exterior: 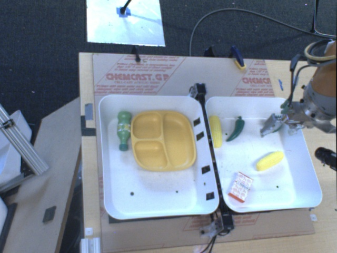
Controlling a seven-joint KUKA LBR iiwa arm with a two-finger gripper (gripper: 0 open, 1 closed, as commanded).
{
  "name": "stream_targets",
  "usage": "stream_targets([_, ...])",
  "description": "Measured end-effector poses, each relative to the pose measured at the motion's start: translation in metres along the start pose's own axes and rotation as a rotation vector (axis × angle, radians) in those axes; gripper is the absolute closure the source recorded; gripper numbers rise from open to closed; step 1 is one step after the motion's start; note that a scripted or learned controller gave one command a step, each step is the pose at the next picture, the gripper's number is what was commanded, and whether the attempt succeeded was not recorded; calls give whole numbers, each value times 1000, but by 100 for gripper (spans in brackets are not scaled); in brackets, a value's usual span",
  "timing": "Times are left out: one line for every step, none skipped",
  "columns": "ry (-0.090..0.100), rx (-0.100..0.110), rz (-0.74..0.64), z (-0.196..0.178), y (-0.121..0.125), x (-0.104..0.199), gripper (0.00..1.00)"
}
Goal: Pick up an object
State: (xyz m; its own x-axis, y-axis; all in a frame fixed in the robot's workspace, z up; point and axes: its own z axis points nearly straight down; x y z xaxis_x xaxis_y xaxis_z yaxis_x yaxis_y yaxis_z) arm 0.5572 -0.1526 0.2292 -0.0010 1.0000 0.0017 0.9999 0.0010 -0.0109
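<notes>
- The gripper (pixel 269 126) hangs over the upper right of the right bin (pixel 305 196), its fingers (pixel 266 129) pointing left and slightly apart, with nothing between them.
- Nearest to it, just left in the frame, lies the green pepper (pixel 236 128), aslant on the bin floor; it is slim and curved, so a closing grip set off its middle could roll it aside or pinch only the stem.
- Below the gripper, well clear of it, sits the yellow lemon-shaped piece (pixel 269 161); its rounded, smooth-looking skin would likely squirt out of a two-finger pinch that lands off centre.
- The corn cob (pixel 215 130) lies hard against the divider between the bins at the frame's centre; one finger would probably strike the wall before closing round it.
- The small red-and-white packet (pixel 240 186), low in the right bin, looks flat, so the fingers may scrape the floor and come up with nothing.
- The left bin (pixel 113 194) holds a yellow divided plate (pixel 162 140) and a green bottle (pixel 124 130) touching its left edge, a long reach from here.
</notes>
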Motion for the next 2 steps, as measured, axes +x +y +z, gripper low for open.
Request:
stream_targets([-2, -12, -3, -7, 2, 1, 0])
stream_targets([-1, -8, -1, 56, 2, 1, 0])
